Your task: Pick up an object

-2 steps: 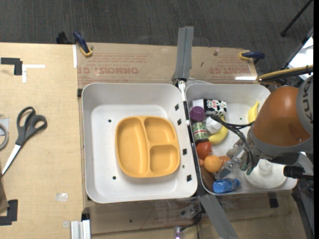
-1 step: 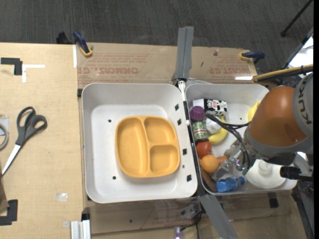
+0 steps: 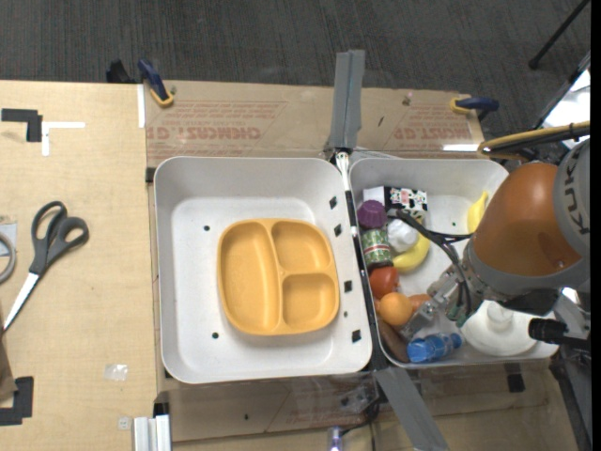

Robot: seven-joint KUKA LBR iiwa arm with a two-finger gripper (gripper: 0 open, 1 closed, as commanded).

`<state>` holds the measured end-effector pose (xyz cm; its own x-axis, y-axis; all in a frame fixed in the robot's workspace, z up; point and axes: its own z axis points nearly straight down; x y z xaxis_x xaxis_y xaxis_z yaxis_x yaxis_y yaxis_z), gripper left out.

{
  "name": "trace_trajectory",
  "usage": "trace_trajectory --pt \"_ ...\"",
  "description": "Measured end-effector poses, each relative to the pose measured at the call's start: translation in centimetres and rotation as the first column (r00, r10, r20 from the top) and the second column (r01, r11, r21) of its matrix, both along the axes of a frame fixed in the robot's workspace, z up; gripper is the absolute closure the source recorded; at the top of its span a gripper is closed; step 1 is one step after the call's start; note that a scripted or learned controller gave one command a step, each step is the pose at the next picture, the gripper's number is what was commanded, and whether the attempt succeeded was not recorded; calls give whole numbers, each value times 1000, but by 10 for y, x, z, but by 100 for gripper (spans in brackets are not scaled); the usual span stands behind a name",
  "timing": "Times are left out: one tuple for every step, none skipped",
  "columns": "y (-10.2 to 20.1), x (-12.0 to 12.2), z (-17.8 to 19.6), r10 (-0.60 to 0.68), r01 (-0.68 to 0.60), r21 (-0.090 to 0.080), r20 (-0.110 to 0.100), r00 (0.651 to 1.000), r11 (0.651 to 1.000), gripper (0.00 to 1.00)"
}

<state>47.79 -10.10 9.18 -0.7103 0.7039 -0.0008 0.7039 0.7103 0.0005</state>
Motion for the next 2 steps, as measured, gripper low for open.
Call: trace_trajectory --pt "3 0 0 -4 4 0 0 1000 1000 0" --pt "-1 6 0 -35 35 0 0 999 999 0"
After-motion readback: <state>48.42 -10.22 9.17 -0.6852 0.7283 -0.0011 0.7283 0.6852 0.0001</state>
